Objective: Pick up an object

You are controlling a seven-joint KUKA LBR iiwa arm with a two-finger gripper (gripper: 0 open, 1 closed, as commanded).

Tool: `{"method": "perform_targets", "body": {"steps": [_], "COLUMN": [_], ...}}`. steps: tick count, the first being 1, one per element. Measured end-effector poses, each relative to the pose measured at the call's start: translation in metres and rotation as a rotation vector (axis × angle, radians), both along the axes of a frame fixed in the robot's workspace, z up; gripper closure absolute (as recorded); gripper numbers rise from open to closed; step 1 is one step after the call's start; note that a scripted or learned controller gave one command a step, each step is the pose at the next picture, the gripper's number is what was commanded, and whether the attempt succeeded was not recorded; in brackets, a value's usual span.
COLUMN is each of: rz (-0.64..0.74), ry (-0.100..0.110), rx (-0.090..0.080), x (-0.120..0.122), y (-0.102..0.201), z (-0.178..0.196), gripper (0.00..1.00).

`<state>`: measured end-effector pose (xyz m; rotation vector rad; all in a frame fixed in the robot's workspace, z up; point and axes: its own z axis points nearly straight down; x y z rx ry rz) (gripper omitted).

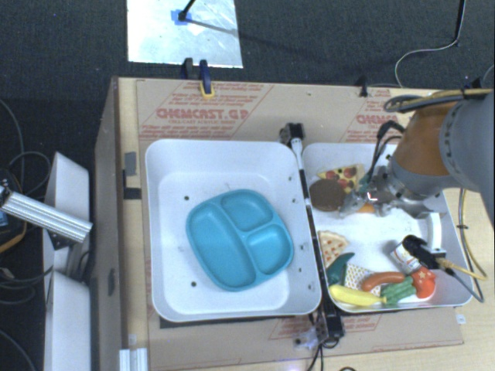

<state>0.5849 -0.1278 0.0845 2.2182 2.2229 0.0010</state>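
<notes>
Camera view shows you the end effector [362,199] low in the right bin [456,304], near the brown round thing [326,195] and the pizza slice [344,175]. You cannot tell if it has let go or is clenched. Toy food lies at the near end: a banana [352,295], a hot dog [380,280], a tomato [423,282]. A blue tray [239,239] sits in the left bin [166,230]
</notes>
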Motion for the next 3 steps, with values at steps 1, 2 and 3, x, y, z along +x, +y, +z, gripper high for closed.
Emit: {"method": "perform_targets", "body": {"steps": [1, 2, 3], "rz": [0.001, -0.002, 0.001], "ry": [-0.001, 0.02, 0.035], "rx": [0.0, 0.0, -0.001], "x": [0.038, 0.079, 0.076], "y": [-0.002, 0.002, 0.0], "z": [0.0, -0.003, 0.006], "gripper": [0.0, 0.0, 1.0]}}
